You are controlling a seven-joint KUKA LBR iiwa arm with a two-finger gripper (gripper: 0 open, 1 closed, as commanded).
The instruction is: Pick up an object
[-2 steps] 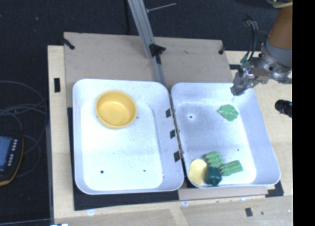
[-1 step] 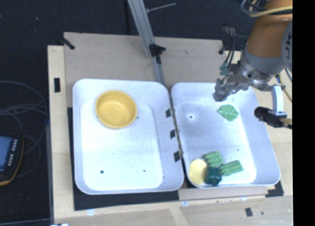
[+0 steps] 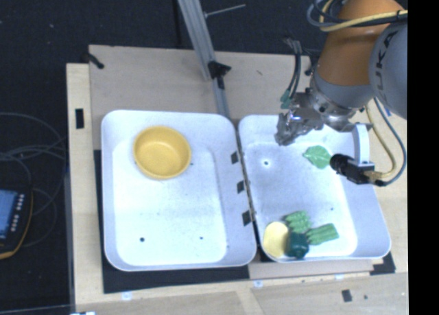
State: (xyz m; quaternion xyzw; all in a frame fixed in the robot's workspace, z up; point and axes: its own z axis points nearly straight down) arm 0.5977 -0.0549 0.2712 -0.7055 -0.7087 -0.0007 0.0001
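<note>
My gripper hangs over the far part of the right bin, near its back left corner, and nothing shows between its tips. A flat light-green piece lies on the bin floor a little to the right of the gripper. In the bin's front left corner sits a cluster: a pale yellow round object, a dark teal object, and green toy pieces. A yellow bowl stands in the left bin, toward its back.
A grey metal bar slants from the top of the view down to the divide between the bins. A black cable fitting on the arm hangs over the right bin's right side. A handheld device lies off the bench at the left.
</note>
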